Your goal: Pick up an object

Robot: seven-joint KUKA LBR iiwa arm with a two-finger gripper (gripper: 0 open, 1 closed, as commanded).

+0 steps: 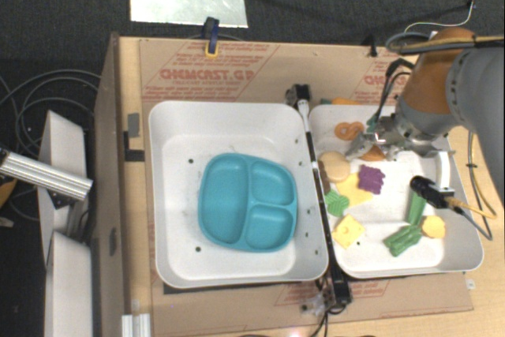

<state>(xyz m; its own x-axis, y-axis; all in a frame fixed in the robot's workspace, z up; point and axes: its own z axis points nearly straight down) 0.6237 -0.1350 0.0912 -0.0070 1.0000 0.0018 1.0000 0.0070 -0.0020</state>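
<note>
My gripper [369, 143] reaches down into the far left part of the right bin [465, 249]. Right beside it on the left lies an orange pretzel-shaped piece [348, 130]. Just below it are a beige round piece [334, 166] and a purple piece [371, 179]. Toward the front of the bin are a green leafy piece [337, 204], a yellow cheese block [348, 232], two green pieces [416, 207] [402, 241] and a yellow round piece [432, 227]. Nothing shows held in the gripper.
The left bin [170, 170] holds a teal divided plate [247, 202]. A metal divider [314, 170] runs between the bins. The arm's orange band [430, 87] hangs over the right bin's far edge. Cables lie off the bench to the left.
</note>
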